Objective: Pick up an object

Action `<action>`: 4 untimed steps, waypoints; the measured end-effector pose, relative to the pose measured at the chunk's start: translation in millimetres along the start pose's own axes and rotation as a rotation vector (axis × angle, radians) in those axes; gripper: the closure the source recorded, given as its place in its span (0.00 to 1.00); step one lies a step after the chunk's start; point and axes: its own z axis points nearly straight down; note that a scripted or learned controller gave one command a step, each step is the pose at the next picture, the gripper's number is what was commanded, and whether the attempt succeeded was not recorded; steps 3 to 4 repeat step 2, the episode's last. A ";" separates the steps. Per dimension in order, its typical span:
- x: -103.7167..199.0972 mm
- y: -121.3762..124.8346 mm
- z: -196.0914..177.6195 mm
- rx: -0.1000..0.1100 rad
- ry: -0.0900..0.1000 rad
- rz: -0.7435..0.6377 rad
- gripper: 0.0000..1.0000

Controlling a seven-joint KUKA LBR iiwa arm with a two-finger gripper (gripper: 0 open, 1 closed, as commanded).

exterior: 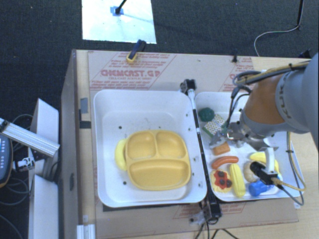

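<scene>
1. Pincer hangs low in the right bin; whether it grips anything, I cannot tell.
2. Just below it lies one small orange piece, long axis roughly left-right.
3. Nearer the camera: one sausage, one corn cob, one pizza slice, one blue piece.
4. Farther: one green piece.
5. Left bin holds one yellow tray.

The two shallow white plastic bins look smooth and faintly glossy. The yellow compartment tray is smooth, matt plastic. The tabletop is brown printed cardboard, dull. The arm's grey casing has a satin sheen.
</scene>
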 end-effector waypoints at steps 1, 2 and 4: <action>0.3 1.2 -10.9 -0.003 0.000 -0.001 1.00; 115.4 23.5 -100.9 -0.003 0.002 -0.003 1.00; 115.4 23.5 -100.9 -0.003 0.002 -0.003 1.00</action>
